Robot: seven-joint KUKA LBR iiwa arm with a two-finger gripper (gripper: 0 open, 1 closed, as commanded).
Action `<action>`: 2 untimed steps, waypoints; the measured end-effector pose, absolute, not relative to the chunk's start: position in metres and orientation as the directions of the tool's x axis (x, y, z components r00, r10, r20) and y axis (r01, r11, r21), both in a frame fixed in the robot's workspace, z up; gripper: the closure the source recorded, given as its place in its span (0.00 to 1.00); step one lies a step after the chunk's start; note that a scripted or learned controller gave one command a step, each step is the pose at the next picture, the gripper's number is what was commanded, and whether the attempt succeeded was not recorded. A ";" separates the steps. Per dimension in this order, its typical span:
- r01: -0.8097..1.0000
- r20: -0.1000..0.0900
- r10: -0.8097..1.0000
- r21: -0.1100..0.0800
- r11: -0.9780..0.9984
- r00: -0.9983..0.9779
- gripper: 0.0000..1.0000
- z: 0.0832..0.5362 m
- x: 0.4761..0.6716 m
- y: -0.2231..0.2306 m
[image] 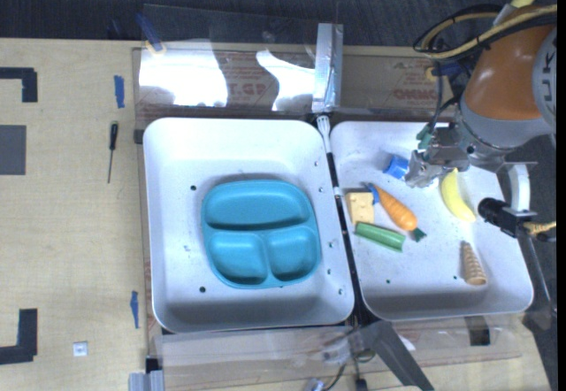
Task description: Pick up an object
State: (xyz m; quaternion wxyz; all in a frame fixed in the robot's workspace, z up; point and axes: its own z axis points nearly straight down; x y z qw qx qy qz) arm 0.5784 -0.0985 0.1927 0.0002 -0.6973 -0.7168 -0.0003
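On the wooden bench [62, 230] at the far left lies a thin dark tool like a screwdriver [111, 150], too small to identify with certainty. The left shallow white plastic bin [168, 230] holds a smooth blue plastic divided plate [261, 230] with one wide compartment above two smaller ones. The right white bin [424, 287] holds the small toys. Near its left wall sits a tan, pitted block that looks like a cheese wedge [360, 206], and just below it a green cylindrical piece [380, 236] lies nearly level, tilting down to the right. An orange plastic carrot [397, 210] runs diagonally, its thick end toward the lower right. A small blue object [395, 167] sits higher up, partly hidden by the gripper [424, 170]; its shape cannot be made out. The gripper's metal fingers hang just beside it, and I cannot tell whether they are apart or together. A yellow banana [457, 195] curves top to bottom, its upper end covered by the wrist. A ribbed tan cone [474, 264] points its narrow tip upward. The grey arm with an orange band [506, 80] is cut off at the right edge.
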 end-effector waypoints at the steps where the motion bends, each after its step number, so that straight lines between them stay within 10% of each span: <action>1: 1.000 0.001 1.000 -0.001 0.027 -0.027 0.00 0.192 0.578 -0.099; 2: 0.987 -0.001 0.987 0.003 0.161 -0.161 0.00 0.095 0.592 -0.101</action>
